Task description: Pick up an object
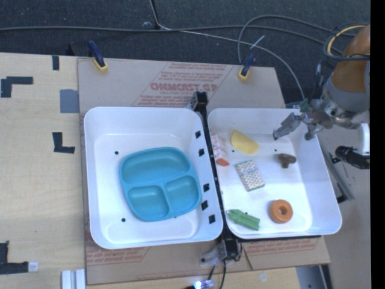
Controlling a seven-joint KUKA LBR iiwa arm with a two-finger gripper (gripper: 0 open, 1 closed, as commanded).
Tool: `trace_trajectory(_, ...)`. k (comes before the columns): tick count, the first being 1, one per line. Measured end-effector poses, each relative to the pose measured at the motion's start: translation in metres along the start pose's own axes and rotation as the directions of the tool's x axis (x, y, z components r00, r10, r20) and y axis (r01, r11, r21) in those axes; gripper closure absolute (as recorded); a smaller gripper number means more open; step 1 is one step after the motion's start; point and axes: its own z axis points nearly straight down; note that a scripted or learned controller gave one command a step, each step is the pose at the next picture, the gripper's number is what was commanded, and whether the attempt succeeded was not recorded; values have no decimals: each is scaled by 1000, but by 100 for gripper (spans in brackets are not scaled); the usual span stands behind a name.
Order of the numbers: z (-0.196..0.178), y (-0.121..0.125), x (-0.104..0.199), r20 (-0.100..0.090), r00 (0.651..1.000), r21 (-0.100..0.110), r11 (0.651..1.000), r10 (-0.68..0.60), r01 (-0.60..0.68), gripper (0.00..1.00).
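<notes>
Cardboard sheeting point(180, 86) is seen spread over the wooden bench point(36, 179), held at its upper edge by two clamps with yellow tips point(98, 57) point(245, 68). Two shallow white bins are set on it side by side, touching along a black seam at the middle of the frame. The left bin point(99, 161) is occupied by a blue divided plate point(160, 182), lying flat and slightly turned, with one long compartment above two smaller ones.

The right bin point(319, 185) is where the graspable objects are scattered. A yellow lemon-like piece point(244, 142) is placed toward its upper left, just beside a small crumpled wrapper point(219, 149) with a red mark. Below these, near the middle, a patterned rectangular packet point(249, 175) is laid at a tilt. A small brown item point(286, 159) is found to the right of it. An orange ring-shaped doughnut point(281, 211) is set at the lower right, and a green toy piece point(243, 219) at the lower left, near the bin's bottom wall.

The grey arm point(349, 86) is seen at the upper right of the frame. Its gripper point(296, 128) is positioned above the upper right part of the right bin, its fingers spread apart, with nothing between them and no object touched.
</notes>
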Motion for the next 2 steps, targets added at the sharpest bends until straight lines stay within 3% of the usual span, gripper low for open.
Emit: trace_trajectory(2,104,0,12,3,1000,-2,1000,-1,1,0)
